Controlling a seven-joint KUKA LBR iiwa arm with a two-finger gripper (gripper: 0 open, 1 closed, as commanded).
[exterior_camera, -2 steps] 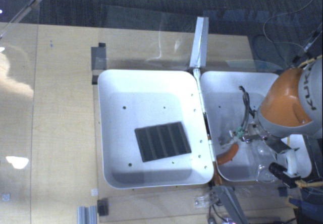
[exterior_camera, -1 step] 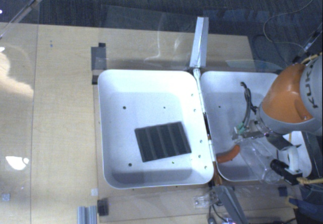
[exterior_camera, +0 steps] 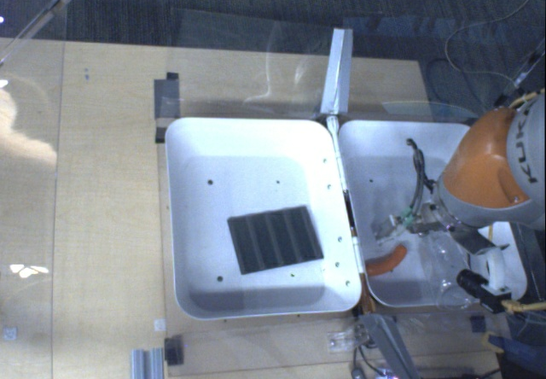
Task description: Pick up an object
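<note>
Two shallow white bins are seen side by side on the bench. The left bin (exterior_camera: 196,155) holds a dark ribbed mat (exterior_camera: 275,239), lying flat near its middle and well apart from the arm. In the right bin (exterior_camera: 375,147) an orange, sausage-shaped object (exterior_camera: 386,262) lies at the near left corner, close against the dividing wall; a clear plastic item (exterior_camera: 439,253) appears beside it, too faint to be identified. The grey arm (exterior_camera: 495,172) with its orange band is reached in from the right and bent down over the right bin, the wrist tilted toward the left. The gripper (exterior_camera: 409,222) is positioned low, just beyond the orange object and slightly to its right; whether contact is made cannot be told. The state of the jaws cannot be told, as the tool is blurred and partly masked by cabling. It is judged that a grasp may fail because the orange object lies tight against the wall, leaving little room on that side. A rounded body may also slip or roll away under an off-centre closure. The trailing cable could snag.
</note>
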